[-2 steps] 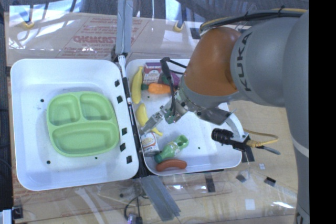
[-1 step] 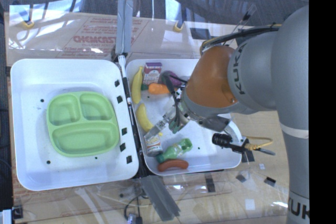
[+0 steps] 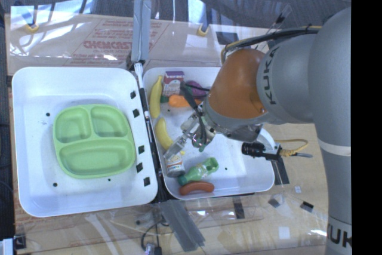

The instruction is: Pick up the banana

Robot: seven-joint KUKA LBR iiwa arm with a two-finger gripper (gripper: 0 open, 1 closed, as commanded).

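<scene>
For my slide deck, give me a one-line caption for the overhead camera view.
KUKA arm's gripper poised over the right bin beside a banana; green divided plate in the left bin.

My two bins [image 3: 36,188] look like smooth, slightly glossy white plastic. The green divided plate [image 3: 94,140] is matt plastic. My wrist band [image 3: 236,89] shines orange, my arm [image 3: 310,77] is satin grey. The bench [image 3: 286,218] looks like pale wood.

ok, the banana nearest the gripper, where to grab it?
Judging by its pose, grip the lower banana mid-body, fingers across its narrow width, coming straight down. It lies flat along the right bin's left wall, so keep one finger clear of that wall. The gripper sits just right of it.
</scene>
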